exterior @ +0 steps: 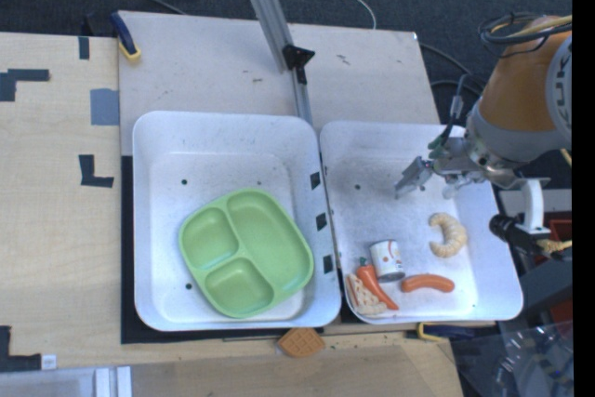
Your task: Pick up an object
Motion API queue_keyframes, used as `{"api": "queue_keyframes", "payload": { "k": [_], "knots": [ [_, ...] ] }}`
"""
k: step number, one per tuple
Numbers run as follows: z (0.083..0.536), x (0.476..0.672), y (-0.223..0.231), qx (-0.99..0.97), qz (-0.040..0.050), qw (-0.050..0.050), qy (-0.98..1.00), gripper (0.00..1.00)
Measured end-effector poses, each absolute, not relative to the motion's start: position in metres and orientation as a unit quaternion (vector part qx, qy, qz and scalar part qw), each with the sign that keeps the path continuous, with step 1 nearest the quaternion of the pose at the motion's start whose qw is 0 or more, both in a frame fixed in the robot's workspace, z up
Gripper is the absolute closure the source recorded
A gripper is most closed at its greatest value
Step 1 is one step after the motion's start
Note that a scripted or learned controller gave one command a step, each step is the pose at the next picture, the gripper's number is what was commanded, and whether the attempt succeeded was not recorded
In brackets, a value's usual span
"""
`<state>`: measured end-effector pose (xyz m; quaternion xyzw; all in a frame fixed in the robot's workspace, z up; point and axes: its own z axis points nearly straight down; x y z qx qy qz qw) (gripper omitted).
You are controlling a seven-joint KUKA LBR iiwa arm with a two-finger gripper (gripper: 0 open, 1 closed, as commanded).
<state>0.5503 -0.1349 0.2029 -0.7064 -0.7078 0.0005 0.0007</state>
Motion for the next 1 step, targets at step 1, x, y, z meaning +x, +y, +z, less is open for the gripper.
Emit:
{"api": "queue_keyframes", "payload": {
  "k": [1],
  "knots": [
    [0.2029,0.5502,-0.1350,-0.706,0.0007,0.001,-0.708,0.00]
  ]
}}
